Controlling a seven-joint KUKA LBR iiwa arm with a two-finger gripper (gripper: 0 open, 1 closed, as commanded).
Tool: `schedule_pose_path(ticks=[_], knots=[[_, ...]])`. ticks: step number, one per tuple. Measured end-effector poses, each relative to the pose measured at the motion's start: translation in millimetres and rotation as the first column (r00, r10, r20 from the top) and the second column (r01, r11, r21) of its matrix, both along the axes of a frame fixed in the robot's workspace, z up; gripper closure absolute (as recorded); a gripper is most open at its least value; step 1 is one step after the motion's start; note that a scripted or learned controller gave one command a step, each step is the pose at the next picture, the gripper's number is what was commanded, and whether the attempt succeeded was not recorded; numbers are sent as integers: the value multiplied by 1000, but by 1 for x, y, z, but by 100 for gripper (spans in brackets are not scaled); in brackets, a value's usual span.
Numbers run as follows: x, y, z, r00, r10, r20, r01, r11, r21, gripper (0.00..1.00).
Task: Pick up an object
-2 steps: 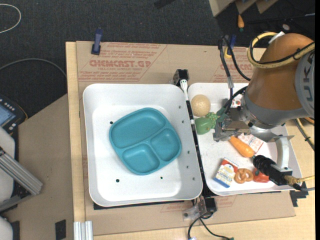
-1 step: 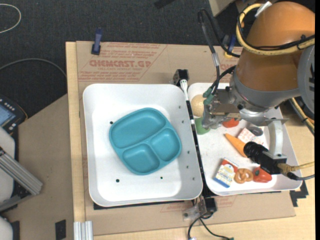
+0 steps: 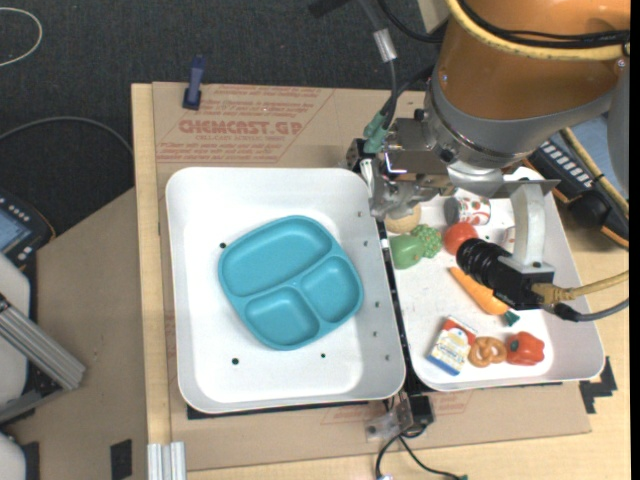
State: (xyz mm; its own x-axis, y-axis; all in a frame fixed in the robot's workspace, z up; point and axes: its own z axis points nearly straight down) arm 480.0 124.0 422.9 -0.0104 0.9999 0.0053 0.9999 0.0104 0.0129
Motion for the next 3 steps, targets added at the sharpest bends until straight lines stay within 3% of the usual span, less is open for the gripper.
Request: schedule_pose_path(ticks=[2,3], knots=[[0,-4,15,1000,-8,-7,8,1000,-6,100],[-2,-39,-73,1000,-16,-23,16,1000,-9,100]])
